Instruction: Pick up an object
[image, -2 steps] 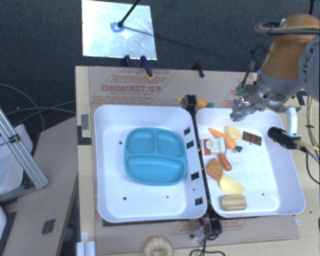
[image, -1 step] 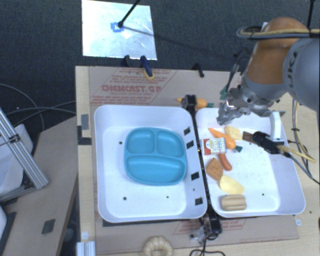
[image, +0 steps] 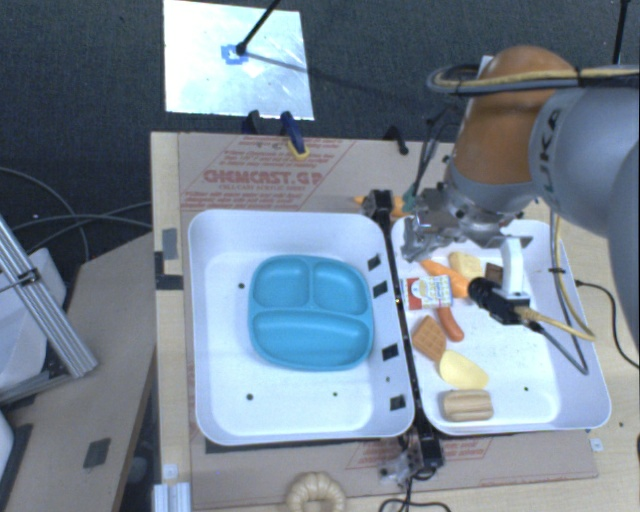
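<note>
While the arm is reaching in from the right, the gripper (image: 420, 237) is hanging over the right bin's (image: 575, 400) far-left corner; can't tell its state. Toy food is lying just near of it: carrot (image: 436, 268), waffle (image: 429, 339), bread roll (image: 467, 405). Blue divided plate (image: 309, 311) is sitting in the left bin (image: 215, 400).
</note>
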